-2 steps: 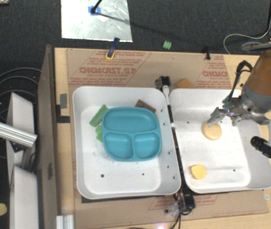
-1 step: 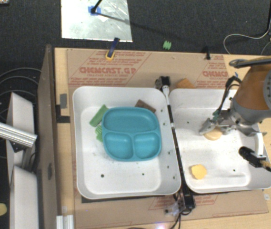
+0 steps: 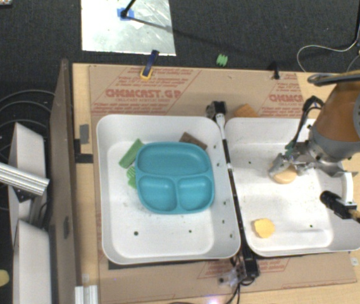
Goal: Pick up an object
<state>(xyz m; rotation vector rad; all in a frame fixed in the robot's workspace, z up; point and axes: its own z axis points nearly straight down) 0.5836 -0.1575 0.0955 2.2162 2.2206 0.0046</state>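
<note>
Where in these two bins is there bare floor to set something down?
Right bin: bare floor along its far side, and between the yellow piece and the near right corner. It is crowded mid-bin, where the gripper sits by the tan piece. Left bin: the blue tray takes the middle; a bare strip runs along the near edge.

Premises present as a robotics laboratory or test cell, not a domestic or retail space. Evidence: a grey industrial arm [image 3: 350,122] with an orange band working over two shallow white bins [image 3: 167,249] set on a makeshift bench of printed cardboard sheeting [image 3: 142,94], with black cables [image 3: 9,116] coiled loose on dark carpet [image 3: 28,37]. Further indicators are a reflective metal plate [image 3: 128,18] lying on the floor and aluminium framing [image 3: 12,176] at the bench's left side.
</note>
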